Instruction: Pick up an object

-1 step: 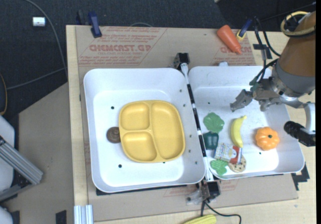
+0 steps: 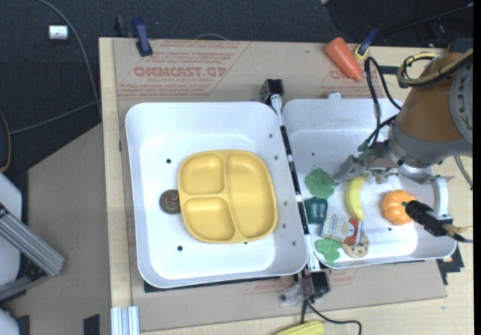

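I start at the fingers (image 2: 366,168), low in the right bin (image 2: 338,112), just above the top end of the banana (image 2: 355,198). From this slanted view the metal parts blur together, so I cannot tell how far apart they stand, and I see nothing caught between them. The arm (image 2: 432,112) comes in from the right and hangs over the bin's far right side, hiding some of the floor there.

The banana lies roughly lengthwise just below the fingers, so I judge it the likeliest target. Beside it to the right sits an orange fruit (image 2: 396,206), close but apart from it. To its left are a green leafy piece (image 2: 319,182), a dark green piece (image 2: 316,210), a small printed packet (image 2: 340,227) and another green piece (image 2: 328,249) near the front rim.

To do this well, I would centre over the banana's middle instead of its tip, turn the wrist so the fingers close across its narrow width, and come down straight. The orange fruit is the risk: one finger could land on it and shove both things aside.

In the left bin (image 2: 150,127) a yellow divided plate (image 2: 225,197) rests with a brown disc (image 2: 170,201) touching its left edge. Both bins sit on the surface (image 2: 180,70).
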